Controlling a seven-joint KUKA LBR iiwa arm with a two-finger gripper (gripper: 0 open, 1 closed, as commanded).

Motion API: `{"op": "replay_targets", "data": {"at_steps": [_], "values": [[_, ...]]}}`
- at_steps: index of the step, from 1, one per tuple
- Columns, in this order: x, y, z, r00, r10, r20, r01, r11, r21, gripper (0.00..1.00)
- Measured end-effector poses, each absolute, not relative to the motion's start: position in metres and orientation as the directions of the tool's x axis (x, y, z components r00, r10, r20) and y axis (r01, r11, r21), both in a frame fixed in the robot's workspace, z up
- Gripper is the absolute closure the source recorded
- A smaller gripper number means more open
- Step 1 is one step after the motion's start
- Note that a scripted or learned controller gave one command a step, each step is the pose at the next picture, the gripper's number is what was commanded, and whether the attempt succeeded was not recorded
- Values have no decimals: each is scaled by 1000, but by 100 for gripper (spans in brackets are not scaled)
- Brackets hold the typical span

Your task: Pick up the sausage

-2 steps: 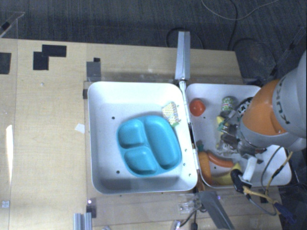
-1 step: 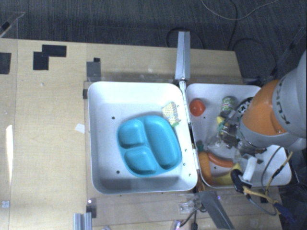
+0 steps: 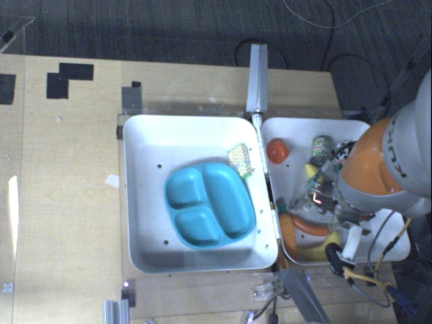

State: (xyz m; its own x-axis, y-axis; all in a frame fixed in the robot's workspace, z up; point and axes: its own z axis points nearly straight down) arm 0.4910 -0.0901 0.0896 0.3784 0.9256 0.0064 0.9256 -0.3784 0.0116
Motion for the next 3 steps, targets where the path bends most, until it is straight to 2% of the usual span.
{"op": "replay_targets", "data": {"at_steps": [1,2,3], "values": [[494,-89,101,375,927,10,927,-375,18,100],[494,-89,101,376,927,10,927,-376,18,0],[491,-90,89,590,808,9,808,-590,10,0]]}}
